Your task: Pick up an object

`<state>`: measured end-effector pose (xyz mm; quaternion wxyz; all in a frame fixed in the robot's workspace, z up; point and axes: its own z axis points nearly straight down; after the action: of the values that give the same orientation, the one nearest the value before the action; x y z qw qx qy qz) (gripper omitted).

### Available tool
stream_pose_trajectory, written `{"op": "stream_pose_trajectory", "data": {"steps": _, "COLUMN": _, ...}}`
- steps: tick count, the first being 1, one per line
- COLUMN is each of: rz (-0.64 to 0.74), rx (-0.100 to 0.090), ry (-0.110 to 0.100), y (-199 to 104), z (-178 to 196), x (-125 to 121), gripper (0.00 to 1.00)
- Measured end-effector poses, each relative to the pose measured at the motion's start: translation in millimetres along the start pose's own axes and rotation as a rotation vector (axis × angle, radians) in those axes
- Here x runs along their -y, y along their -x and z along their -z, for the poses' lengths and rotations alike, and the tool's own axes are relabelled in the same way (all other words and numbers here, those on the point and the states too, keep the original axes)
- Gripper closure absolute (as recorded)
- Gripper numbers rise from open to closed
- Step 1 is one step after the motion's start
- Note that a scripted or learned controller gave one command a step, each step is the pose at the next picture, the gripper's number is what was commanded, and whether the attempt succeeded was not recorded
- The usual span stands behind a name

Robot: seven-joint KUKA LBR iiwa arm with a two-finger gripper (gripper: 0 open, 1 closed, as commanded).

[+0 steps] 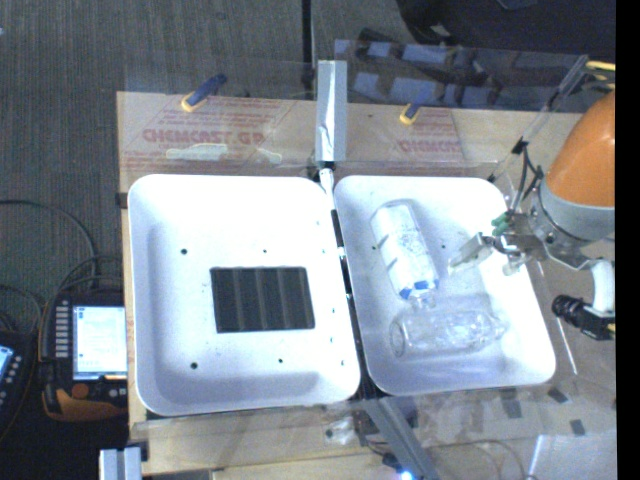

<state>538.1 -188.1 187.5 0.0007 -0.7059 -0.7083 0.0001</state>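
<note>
Item one, right bin (530, 363): I am looking at two candidate objects lying in it. A white bottle with a blue cap (404, 246) is lying on its side in the middle of the bin, its long axis running from the far wall down toward the near side, cap end nearest me. A clear plastic bottle (447, 330) is lying just beyond that cap, nearer the front wall, its long axis running across the bin, roughly square to the white one; the two are sitting very close, and I cannot tell whether they are touching. Item two, gripper (487, 245): it is hanging over the right-hand side of the same bin, on the arm (590, 158) reaching in from the right, and both bottles are lying to its left, the white one roughly level with it, the clear one nearer the front. Whether it is open or closed I cannot tell. Item three, left bin (150, 268): it is carrying a dark ribbed panel (262, 299), well apart from the work. I am judging the white bottle the better target, with the clear bottle crowding its cap end.
</note>
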Motion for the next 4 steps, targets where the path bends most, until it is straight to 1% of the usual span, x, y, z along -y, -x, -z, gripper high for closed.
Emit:
{"op": "stream_pose_trajectory", "data": {"steps": 1, "rz": 0.139, "rx": 0.013, "ry": 0.051, "y": -32, "z": -48, "x": -33, "gripper": 0.00}}
{"op": "stream_pose_trajectory", "data": {"steps": 2, "rz": 0.136, "rx": 0.014, "ry": 0.061, "y": -48, "z": -54, "x": -28, "gripper": 0.00}}
{"op": "stream_pose_trajectory", "data": {"steps": 3, "rz": 0.172, "rx": 0.002, "ry": 0.007, "y": -62, "z": -85, "x": -14, "gripper": 0.00}}
{"op": "stream_pose_trajectory", "data": {"steps": 4, "rz": 0.172, "rx": 0.002, "ry": 0.007, "y": -62, "z": -85, "x": -14, "gripper": 0.00}}
